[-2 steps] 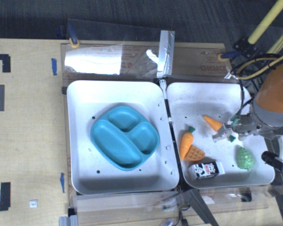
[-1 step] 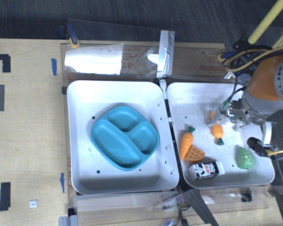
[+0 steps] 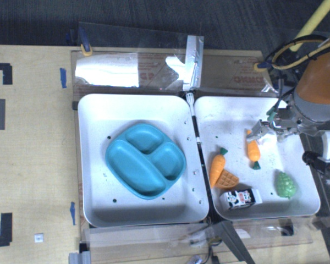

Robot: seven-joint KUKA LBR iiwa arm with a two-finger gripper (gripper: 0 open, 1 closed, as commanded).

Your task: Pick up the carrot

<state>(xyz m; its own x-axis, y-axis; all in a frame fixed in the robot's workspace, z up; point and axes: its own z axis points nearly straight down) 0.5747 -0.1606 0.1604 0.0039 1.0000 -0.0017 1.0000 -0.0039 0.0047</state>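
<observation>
— Where was the carrot [image 3: 253, 150] relative to the fingers [image 3: 258, 128]?

— Just beside them, at about 7 o'clock from the gripper [image 3: 270, 130]. Its upper end reached almost to the tip of the nearer finger, but I could not tell whether they touched. It lay flat on the floor of the right bin [image 3: 231, 111], not between the fingers.

— And the fingers themselves?

— Released, as far as the slanted view showed: two grey tips stood apart with only white bin floor between them. They gripped nothing.

— How did the carrot look?

— Short and bright orange, with a small dark green tuft at its 6 o'clock end. It lay nearly along the 12-to-6 line, the orange end toward the gripper.

— Anything else near it?

— A second carrot [image 3: 217, 168] lay at 8 o'clock from it, near the bin's left wall, with its green top toward 12. An orange waffle [image 3: 229, 179] touched that one. A black-and-white carton [image 3: 240, 198] sat at 6 o'clock, and a green lump [image 3: 286, 185] at 4 o'clock. A blue plate [image 3: 146, 160] sat in the left bin [image 3: 93, 114].
</observation>
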